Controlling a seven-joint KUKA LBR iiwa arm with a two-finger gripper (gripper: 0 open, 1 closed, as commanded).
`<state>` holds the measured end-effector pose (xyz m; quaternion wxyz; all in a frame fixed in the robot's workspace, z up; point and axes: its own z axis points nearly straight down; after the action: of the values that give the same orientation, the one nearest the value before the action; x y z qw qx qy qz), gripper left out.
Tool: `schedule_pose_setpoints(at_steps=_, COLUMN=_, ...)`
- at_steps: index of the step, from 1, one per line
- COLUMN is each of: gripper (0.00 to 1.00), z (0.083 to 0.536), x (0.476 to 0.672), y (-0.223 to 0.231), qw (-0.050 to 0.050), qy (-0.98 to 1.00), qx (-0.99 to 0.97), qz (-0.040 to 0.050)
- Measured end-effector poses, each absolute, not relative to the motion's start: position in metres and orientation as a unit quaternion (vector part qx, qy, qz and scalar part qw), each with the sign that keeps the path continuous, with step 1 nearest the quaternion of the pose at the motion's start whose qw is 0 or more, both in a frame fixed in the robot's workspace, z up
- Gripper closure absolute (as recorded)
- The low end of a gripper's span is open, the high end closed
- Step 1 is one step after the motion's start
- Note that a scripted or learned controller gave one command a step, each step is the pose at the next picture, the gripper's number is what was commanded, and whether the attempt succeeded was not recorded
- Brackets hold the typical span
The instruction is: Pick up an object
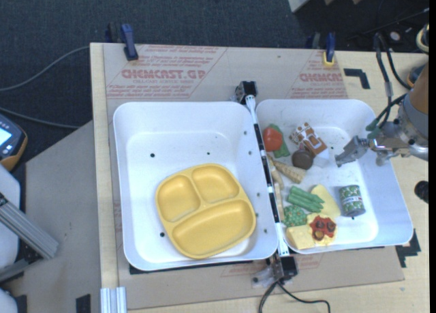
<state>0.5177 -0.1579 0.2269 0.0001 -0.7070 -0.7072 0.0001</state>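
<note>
Overhead, the tool (346,153) hovered in the right bin (388,226), whether spread or pressed together I cannot tell, with a green can (351,200) lying just below it, apart.

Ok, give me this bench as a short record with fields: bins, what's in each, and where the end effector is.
left bin: yellow divided plate
right bin: tomato, green can, green beans, pizza slice, other toy foods
end effector: over right bin, above green can, nothing seen in it
</note>
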Motion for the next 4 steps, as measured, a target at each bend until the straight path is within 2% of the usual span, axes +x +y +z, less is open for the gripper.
schedule_pose_setpoints(at_steps=1, gripper=0.0, z=0.155, x=0.501, y=-0.183, qw=0.004, qy=-0.706, qx=-0.708, qz=0.0019)
schedule_pose_setpoints(at_steps=2, gripper=0.0, z=0.081, x=0.477, y=-0.183, qw=0.003, qy=-0.706, qx=-0.708, qz=0.0007)
schedule_pose_setpoints(at_steps=3, gripper=0.0, z=0.148, x=0.596, y=-0.134, qw=-0.006, qy=-0.711, qx=-0.703, qz=-0.0052)
schedule_pose_setpoints(at_steps=4, gripper=0.0, z=0.083, x=0.586, y=-0.12, qw=0.0, qy=-0.708, qx=-0.707, qz=0.0004)
